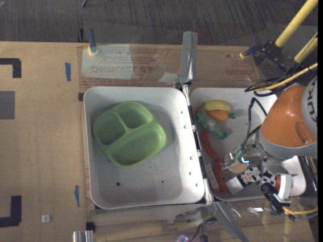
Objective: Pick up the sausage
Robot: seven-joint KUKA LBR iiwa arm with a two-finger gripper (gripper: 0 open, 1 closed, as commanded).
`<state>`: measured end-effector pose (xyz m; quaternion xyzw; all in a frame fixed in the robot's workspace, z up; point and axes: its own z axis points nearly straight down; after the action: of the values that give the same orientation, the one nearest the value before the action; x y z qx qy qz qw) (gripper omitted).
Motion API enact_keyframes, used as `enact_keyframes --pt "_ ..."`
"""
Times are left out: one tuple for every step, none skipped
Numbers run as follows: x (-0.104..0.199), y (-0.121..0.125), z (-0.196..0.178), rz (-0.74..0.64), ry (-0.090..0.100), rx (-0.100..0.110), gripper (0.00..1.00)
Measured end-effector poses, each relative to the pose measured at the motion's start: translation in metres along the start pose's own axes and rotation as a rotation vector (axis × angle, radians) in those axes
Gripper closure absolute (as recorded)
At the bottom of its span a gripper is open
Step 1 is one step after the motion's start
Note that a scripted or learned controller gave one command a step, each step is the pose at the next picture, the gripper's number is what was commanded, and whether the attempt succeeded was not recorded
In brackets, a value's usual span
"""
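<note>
Gripper point(236, 160) hangs low over the right bin, w/ the big grey and orange arm point(287, 125) above it on the right side. I can't tell if it's pinching anything or how it is set; it's too small and busy there for me.

Now big to small. I see the left bin point(101, 185), white and shallow. It has one thing in it: a green plate point(130, 132) w/ three parts, sitting toward the top left of the bin. The plate's parts look bare. Rest of that bin's floor is white w/ a few dark specks.

Right bin point(198, 97) is beside it, touching along the middle edge. The arm covers a lot of its right half. At the top I see a yellow banana toy point(217, 105), and an orange carrot toy point(220, 115) touching it just below. Under those is a green bottle-like thing point(211, 125), tilted.

Sausage point(213, 161) is the long red thing by the right bin's left wall. It runs from below the green thing down toward the bin's bottom edge. The gripper is just beside it on the right, near its middle. I can't say if they touch.

Near the bottom is a small white carton point(247, 179) w/ black spots, partly under the arm.
</note>
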<state>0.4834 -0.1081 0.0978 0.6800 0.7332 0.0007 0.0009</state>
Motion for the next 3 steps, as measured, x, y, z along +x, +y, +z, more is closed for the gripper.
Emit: enact_keyframes --pt "-0.001 0.139 -0.007 -0.086 0.0 0.0 1.0" --pt "-0.046 0.155 0.014 -0.234 0.028 0.048 1.0" --pt "-0.05 0.163 0.013 -0.233 0.003 0.007 0.0"
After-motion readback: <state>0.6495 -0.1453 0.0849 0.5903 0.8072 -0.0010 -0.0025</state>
